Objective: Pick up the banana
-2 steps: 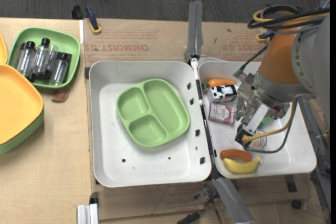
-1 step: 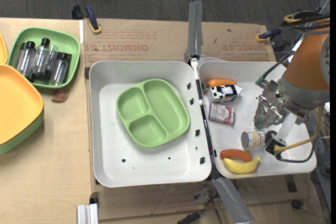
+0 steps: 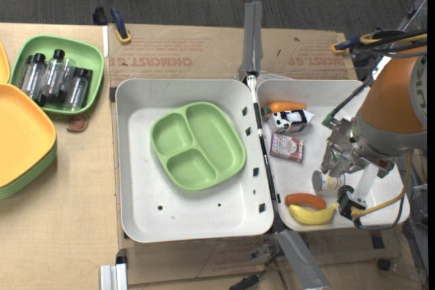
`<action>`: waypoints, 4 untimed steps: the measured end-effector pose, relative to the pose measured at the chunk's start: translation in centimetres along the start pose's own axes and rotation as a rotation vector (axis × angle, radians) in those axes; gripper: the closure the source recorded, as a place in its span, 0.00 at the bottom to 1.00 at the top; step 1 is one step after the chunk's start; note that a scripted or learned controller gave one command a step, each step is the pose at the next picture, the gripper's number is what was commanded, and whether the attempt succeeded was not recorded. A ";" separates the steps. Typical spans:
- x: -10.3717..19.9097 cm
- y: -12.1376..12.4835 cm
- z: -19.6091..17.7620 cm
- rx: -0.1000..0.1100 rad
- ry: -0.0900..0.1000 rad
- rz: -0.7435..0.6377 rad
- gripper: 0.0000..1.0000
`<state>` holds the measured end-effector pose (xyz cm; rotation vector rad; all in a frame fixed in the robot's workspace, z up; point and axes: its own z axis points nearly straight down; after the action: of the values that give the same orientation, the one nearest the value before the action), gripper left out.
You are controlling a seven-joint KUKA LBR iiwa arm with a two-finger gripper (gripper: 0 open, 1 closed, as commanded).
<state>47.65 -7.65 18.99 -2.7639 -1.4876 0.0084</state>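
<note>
The yellow banana (image 3: 312,214) lies along the front wall of the right bin (image 3: 309,87), with a red-orange oblong piece (image 3: 306,200) touching its back side. My gripper (image 3: 329,178) hangs over the right bin's floor, just behind and slightly right of the banana, apart from it. The grey arm with its orange band (image 3: 401,105) comes in from the right and hides the bin's right side.
Farther back in the right bin lie a pink packet (image 3: 286,147), a black-and-white toy (image 3: 291,120) and an orange carrot (image 3: 287,106). A green divided plate (image 3: 197,145) sits in the left bin (image 3: 136,214). A green tray of bottles (image 3: 58,75) and yellow plates (image 3: 20,139) stand at far left.
</note>
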 end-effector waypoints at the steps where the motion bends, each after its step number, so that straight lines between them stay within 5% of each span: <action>1: 0.8 -0.4 0.0 -0.002 0.001 -0.199 1.00; 2: 8.6 0.1 0.0 -0.001 -0.001 0.119 1.00; 3: 18.6 -9.0 5.2 0.000 -0.003 0.065 1.00; 4: 23.3 -11.5 7.4 -0.002 -0.003 0.091 1.00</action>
<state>50.86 18.16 11.55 -2.8321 -1.3616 0.0112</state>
